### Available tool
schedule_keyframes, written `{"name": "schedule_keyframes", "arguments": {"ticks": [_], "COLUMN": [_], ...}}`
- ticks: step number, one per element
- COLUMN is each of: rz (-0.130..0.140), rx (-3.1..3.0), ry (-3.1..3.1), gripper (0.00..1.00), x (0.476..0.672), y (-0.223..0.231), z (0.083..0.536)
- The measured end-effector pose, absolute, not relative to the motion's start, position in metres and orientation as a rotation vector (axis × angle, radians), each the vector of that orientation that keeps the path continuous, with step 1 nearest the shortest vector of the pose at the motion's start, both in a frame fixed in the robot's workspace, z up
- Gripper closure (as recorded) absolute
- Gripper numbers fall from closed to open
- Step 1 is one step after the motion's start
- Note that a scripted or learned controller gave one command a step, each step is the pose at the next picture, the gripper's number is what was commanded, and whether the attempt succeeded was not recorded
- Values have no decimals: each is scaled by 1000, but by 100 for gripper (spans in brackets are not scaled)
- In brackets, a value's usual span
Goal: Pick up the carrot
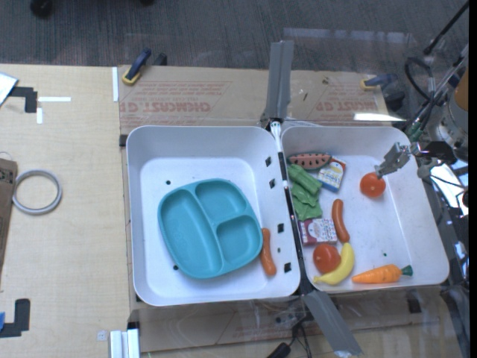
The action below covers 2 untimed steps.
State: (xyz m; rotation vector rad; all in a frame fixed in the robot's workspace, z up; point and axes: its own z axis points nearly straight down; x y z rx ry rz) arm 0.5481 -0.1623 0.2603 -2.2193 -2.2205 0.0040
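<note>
The carrot [380, 274], orange with a green top, lies on its side near the front right corner of the right bin [421, 230]. My gripper [406, 165] hangs over the bin's far right side, well behind the carrot. Its fingers stand open with nothing between them. The left fingertip [389, 164] is just above and to the right of a red tomato [373, 185].
The right bin also holds a second tomato [326, 257], a banana [339, 267], a sausage [340, 221], a small red box [319, 231], green leaves [302, 189] and a packet [332, 174]. The left bin [149, 259] holds a teal divided plate [211, 227] and another sausage [267, 252].
</note>
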Motion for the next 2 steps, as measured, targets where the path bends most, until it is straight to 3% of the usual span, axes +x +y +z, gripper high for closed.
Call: {"name": "schedule_keyframes", "arguments": {"ticks": [1,2], "rz": [4,-7], "rx": [-2192,-2315], "ry": [-2247,-2131], "gripper": [0,0], "x": [521,480], "y": [-108,-100], "z": [160,95]}}
